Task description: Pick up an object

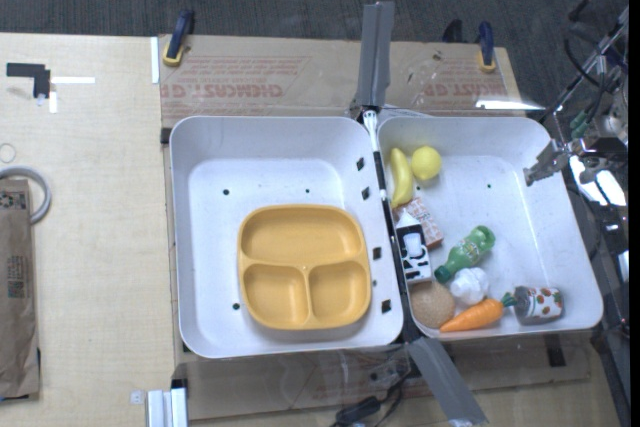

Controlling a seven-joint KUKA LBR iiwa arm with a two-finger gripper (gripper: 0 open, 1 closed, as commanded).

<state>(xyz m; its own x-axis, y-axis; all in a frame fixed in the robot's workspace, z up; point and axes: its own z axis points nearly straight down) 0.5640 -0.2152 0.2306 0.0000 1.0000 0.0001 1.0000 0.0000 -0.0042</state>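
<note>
The right bin (pixel 512 183) holds the loose objects along its left side and front. A yellow banana (pixel 399 177) lies next to a lemon (pixel 427 162) at the back left. Below them are a red-and-white packet (pixel 421 218) and a black-and-white carton (pixel 415 253). A green bottle (pixel 466 252) lies tilted near the middle. At the front are a white lump (pixel 467 285), a brown round cookie (pixel 432 304), an orange carrot (pixel 472 316) and a small patterned can (pixel 535 303) on its side.
The left bin (pixel 195 215) holds a yellow divided plate (pixel 303 266). A grey post (pixel 376 55) rises behind the seam between the bins. Cables and metal parts (pixel 590 135) crowd the right bin's far right rim. A brown paper bag (pixel 17 285) lies on the bench at left.
</note>
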